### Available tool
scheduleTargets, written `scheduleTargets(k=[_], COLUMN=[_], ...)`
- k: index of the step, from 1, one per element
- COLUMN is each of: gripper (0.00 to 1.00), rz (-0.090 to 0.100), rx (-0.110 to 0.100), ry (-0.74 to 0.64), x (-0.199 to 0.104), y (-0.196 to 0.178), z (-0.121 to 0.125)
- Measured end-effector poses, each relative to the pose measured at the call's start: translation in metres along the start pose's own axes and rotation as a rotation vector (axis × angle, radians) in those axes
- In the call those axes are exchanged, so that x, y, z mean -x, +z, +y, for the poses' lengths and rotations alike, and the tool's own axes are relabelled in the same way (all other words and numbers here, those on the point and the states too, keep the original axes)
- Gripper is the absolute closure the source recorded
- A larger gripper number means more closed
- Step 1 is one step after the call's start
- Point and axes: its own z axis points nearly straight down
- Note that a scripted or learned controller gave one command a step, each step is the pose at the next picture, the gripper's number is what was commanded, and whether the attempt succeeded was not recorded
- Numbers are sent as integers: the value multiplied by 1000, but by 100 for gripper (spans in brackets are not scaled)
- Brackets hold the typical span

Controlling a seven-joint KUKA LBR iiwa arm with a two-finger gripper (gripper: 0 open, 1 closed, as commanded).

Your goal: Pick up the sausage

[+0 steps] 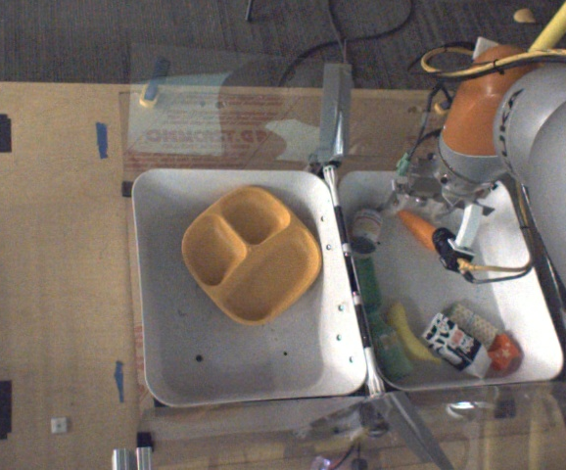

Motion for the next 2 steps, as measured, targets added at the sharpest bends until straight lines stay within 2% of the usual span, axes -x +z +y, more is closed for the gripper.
scheduleTargets(k=[1, 2], gripper=[0, 0], rz=[0, 1], rx=[2, 0], ry=[76, 137], x=[-25, -25], y=[-28, 0], z=[-4, -4])
